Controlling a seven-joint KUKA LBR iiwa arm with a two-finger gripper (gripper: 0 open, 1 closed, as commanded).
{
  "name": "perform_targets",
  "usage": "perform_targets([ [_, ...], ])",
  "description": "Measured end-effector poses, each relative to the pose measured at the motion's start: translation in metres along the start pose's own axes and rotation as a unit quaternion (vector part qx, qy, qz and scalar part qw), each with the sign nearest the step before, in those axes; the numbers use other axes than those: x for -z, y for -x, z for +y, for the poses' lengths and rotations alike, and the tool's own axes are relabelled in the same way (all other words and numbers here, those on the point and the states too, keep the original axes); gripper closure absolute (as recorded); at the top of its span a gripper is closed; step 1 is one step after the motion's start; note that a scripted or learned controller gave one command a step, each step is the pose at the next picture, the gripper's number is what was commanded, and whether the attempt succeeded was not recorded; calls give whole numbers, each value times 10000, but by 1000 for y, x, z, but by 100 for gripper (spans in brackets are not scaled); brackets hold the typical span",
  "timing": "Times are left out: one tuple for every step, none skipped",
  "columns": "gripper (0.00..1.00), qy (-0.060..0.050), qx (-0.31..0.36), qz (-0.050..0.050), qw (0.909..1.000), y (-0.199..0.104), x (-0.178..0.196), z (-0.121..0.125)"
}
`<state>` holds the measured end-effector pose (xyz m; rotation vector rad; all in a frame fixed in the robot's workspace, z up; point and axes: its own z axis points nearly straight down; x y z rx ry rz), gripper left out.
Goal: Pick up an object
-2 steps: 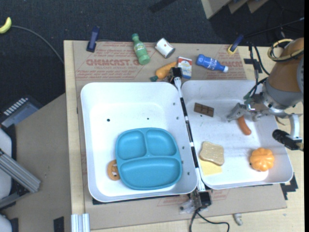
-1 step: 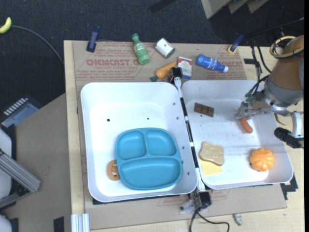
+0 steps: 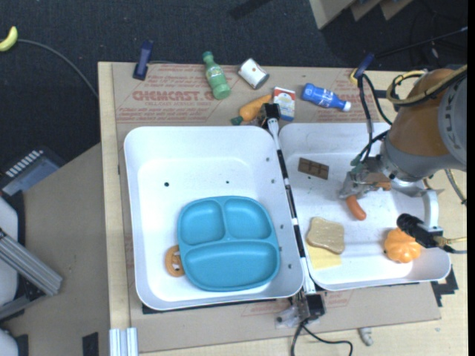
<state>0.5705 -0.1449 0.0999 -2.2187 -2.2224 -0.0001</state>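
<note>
over in the right bin (image 3: pixel 349 269) the gripper (image 3: pixel 357 188), can't tell its state, hangs right above the little sausage (image 3: pixel 358 209), which runs diagonally down-right.

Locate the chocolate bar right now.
The chocolate bar lies in the right bin, in its upper-left part, near the divider. The end effector is to its right, and the bread slice lies below it.
</note>
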Motion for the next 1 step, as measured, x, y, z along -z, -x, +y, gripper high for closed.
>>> perform_targets([
  [100,14,1,-1,10000,-78,85,15],
])
